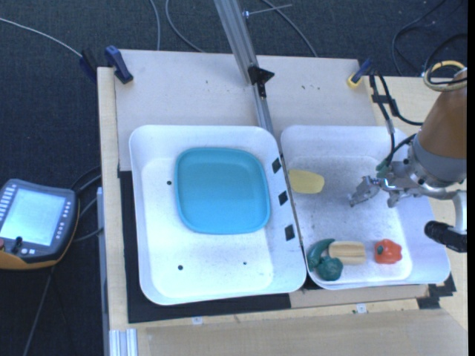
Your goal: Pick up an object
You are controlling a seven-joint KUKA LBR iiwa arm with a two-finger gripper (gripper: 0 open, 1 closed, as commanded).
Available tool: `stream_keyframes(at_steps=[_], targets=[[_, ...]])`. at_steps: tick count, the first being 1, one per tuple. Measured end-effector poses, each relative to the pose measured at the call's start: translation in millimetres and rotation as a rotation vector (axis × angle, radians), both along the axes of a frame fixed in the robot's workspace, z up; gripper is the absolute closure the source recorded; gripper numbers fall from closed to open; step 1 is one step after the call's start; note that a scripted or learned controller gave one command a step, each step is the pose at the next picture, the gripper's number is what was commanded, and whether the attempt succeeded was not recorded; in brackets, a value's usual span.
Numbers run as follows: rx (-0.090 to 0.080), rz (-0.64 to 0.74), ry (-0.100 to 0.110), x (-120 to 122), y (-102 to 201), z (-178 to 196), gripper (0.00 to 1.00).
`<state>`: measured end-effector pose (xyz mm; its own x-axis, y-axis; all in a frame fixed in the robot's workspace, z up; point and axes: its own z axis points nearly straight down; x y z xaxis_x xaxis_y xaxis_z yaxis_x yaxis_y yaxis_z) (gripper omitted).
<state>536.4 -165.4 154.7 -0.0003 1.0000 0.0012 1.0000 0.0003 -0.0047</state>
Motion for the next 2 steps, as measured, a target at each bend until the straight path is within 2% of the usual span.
stream_keyframes(at_steps=[1,2], targets=[[0.000,0.000,0.000,-1,0,-52,0.00],[-0.001,0.000,-0.006,0,0,-39,1.00]])
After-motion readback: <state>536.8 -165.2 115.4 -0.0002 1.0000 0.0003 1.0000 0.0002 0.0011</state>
